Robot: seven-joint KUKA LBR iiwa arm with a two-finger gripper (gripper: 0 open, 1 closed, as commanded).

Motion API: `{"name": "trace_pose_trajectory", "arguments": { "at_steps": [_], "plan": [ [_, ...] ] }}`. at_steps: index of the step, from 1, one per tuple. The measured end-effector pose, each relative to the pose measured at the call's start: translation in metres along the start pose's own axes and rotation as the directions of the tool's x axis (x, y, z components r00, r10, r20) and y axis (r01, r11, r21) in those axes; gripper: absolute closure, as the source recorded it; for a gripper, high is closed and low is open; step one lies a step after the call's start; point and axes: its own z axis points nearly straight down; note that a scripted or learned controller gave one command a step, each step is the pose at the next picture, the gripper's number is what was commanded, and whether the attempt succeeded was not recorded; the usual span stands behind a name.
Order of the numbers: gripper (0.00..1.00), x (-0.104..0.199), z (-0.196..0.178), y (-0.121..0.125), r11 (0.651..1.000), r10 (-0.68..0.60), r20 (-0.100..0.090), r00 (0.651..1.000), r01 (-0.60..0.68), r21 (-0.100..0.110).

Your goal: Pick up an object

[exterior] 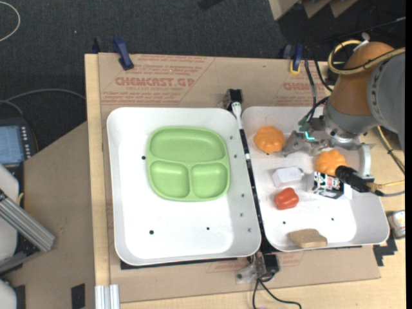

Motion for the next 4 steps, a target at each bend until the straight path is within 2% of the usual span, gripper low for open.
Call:
{"name": "trace_pose_trajectory", "arguments": {
  "at_steps": [1, 2, 3, 4],
  "plan": [
    [0.0, 0.023, -0.043, 0.048, 1.0, -0.003, 0.002, 1.0, 0.003, -0.009],
    [0.0, 0.071, -0.104, -0.015, 1.0, -0.003, -0.002, 1.0, 0.003, 0.0],
    [0.0, 0.054, -0.039, 0.027, 1.0, 0.0, 0.002, 1.0, 0.0, -0.003],
    [0.0, 0.11, -0.103, -0.051, 1.0, -0.004, -0.003, 1.0, 0.004, 0.002]
  ]
}}
